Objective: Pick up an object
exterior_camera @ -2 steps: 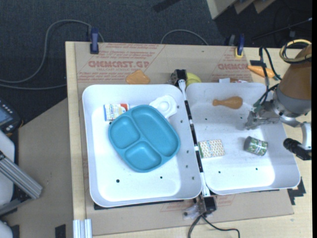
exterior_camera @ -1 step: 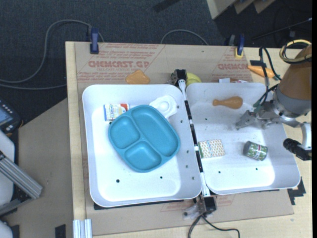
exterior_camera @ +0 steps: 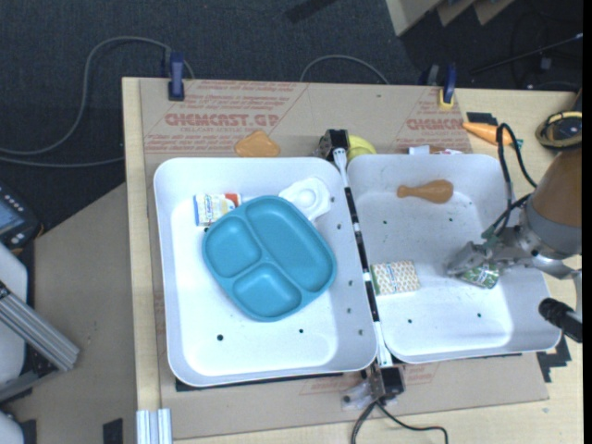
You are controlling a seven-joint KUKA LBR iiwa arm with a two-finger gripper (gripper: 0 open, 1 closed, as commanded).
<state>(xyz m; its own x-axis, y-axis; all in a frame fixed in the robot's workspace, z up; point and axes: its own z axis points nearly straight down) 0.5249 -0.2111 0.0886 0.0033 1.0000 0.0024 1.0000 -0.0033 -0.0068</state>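
Reaching in from the right, the gripper (exterior_camera: 474, 268) sits low in the right bin (exterior_camera: 435, 336), its fingers (exterior_camera: 460, 264) closed around a small green-and-white packet (exterior_camera: 481, 277) that shows between them near the bin floor. That packet seems the chosen object, being nearest the arm. A patterned sachet (exterior_camera: 396, 277) and a toy drumstick (exterior_camera: 425, 191) lie well apart; the blue divided plate (exterior_camera: 267, 257) fills the left bin (exterior_camera: 185, 322).

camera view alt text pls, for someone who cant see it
The arm's claw is low in the right bin over a small greenish object. A tan drumstick toy and patterned packet lie nearby; the left bin holds a blue divided plate.
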